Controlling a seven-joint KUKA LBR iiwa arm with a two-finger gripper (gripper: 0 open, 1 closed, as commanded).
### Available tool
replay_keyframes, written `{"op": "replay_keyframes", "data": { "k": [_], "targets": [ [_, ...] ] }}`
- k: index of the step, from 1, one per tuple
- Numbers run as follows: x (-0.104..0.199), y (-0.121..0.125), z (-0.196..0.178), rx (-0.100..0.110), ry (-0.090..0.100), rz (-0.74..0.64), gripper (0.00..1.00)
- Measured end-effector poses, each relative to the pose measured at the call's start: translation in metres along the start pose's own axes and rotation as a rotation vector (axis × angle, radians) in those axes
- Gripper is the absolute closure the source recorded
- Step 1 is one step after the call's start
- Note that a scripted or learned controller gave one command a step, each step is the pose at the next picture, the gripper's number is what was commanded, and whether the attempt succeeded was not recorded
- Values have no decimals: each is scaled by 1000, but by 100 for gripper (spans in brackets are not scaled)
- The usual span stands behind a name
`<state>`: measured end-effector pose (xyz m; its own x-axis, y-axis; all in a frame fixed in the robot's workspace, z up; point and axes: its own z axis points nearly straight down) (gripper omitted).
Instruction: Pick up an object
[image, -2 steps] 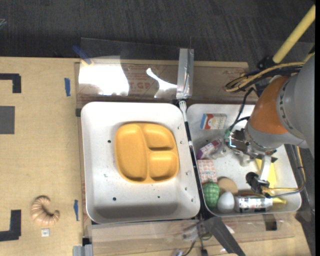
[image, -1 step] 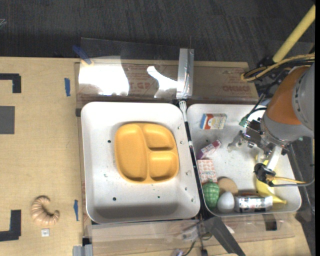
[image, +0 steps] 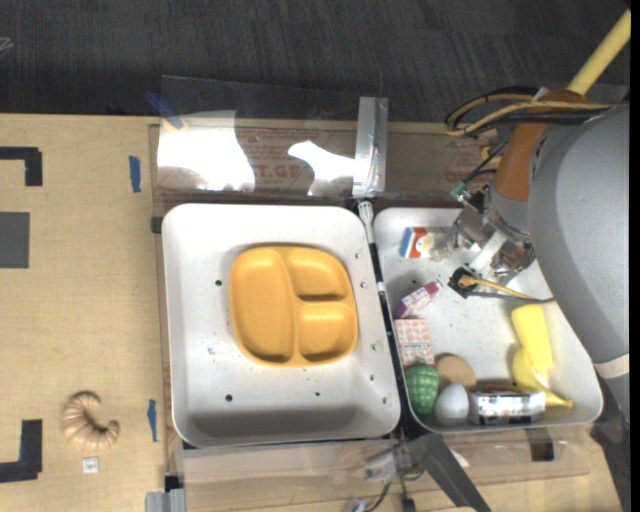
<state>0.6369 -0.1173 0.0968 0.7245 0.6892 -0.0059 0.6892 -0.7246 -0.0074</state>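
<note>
**Approach over the right bin; no grasp made yet**

In the camera view, the gripper (image: 480, 248) is seen over the back of the right bin (image: 475, 325), near a small red-and-blue carton (image: 415, 242). Whether it is open or closed cannot be told, and nothing is seen held. Alignment over the carton, then descent and closure, is judged to be required next.

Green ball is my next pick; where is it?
Camera view: the green ball lies in the right bin, lower-left corner, beside the white ball.
</note>
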Motion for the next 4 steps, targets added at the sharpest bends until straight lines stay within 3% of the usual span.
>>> {"op": "replay_keyframes", "data": {
  "k": [1, 2, 3, 4],
  "targets": [
    [-28, 53, -29, -2, 3, 487, 0],
    [-52, -8, 2, 4, -1, 543, 0],
    [-100, -96, 10, -11, 15, 515, 0],
    [-122, -58, 12, -6, 12, 561, 0]
  ]
}}
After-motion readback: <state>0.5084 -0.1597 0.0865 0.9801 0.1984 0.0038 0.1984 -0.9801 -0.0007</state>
